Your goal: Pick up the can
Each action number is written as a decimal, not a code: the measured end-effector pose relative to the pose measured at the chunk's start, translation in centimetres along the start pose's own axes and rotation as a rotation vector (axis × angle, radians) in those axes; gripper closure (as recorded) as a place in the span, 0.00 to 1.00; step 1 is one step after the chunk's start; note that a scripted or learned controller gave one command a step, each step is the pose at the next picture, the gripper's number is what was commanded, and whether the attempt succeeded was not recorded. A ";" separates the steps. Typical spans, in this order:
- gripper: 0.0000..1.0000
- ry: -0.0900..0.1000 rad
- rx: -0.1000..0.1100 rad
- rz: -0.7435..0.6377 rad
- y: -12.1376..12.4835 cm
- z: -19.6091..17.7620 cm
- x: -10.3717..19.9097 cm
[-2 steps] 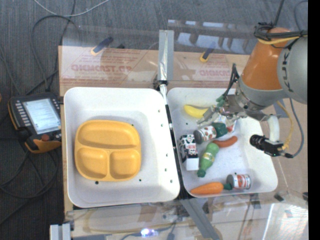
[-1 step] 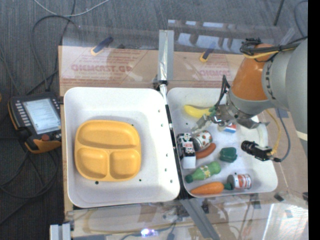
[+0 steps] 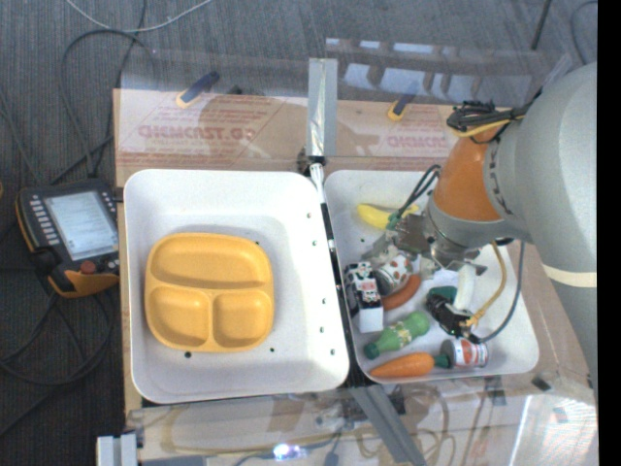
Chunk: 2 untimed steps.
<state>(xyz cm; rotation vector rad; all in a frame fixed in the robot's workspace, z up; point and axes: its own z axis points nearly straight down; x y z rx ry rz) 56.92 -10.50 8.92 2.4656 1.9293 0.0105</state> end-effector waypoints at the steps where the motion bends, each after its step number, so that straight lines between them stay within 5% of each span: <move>1: 1.00 0.001 0.005 0.001 0.0 -0.8 -0.1; 2: 1.00 -0.005 0.020 0.188 -2.2 -9.2 8.5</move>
